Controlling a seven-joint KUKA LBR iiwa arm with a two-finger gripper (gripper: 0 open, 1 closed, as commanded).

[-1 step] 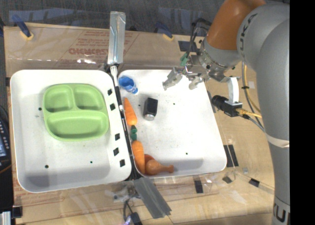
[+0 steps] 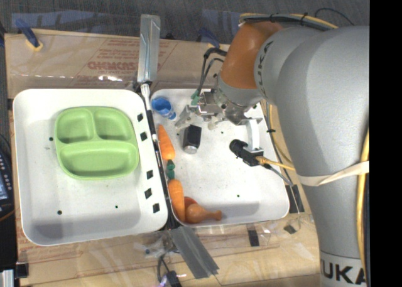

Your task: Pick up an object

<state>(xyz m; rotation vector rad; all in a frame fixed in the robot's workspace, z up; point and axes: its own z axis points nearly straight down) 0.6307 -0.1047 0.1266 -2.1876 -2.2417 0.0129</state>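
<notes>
Grey arm (image 2: 314, 91) reaches in from right, orange-banded wrist (image 2: 245, 53) bent down, claw (image 2: 204, 113) low.

**Inspector:** What lettering can be read on the arm?

**Assistant:** The arm's grey base casing (image 2: 339, 271), at the lower right, bears dark capitals "UKA". The start of the word is cut off by the casing's curve.

**Inspector:** Anything on the bench itself?

**Assistant:** The cardboard sheet (image 2: 94, 56) along the bench's far edge, behind the left bin (image 2: 38, 223), carries red printing in several lines. It appears upside down and blurred; no word can be made out.

**Inspector:** Markings on the bins or their contents?

**Assistant:** None legible.
</notes>
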